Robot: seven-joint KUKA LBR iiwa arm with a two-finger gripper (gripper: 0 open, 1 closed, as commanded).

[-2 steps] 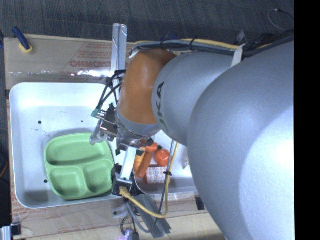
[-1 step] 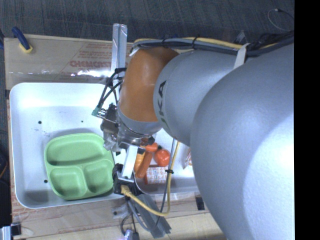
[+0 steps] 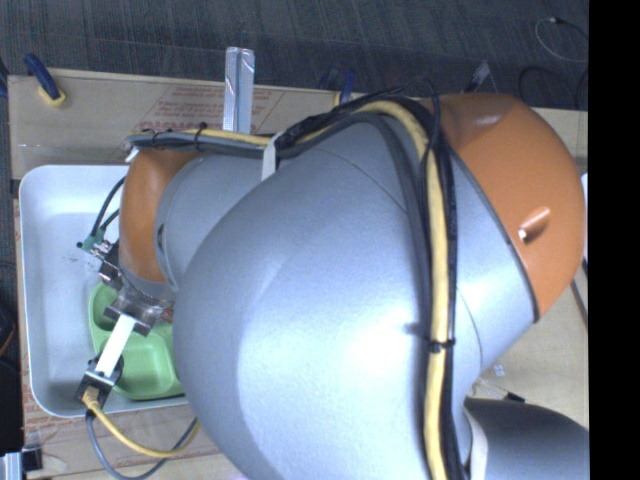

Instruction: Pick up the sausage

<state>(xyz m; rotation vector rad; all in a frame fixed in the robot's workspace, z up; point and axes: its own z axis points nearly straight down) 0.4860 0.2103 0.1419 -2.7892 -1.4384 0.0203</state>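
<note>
Arm (image 3: 340,298) bulking across bench, wrist dipping into left bin (image 3: 45,198). Pincer buried under wrist hardware; cannot tell its state. Sausage hiding from me, likely beneath arm; cannot place it. Green thing (image 3: 135,363) lying just under wrist. Judging: sausage probably light, smooth, prone to rolling; best gripping across its middle. Bin wall running close on far-left side; cable (image 3: 140,438) looping near front rim, crowding room.
</note>
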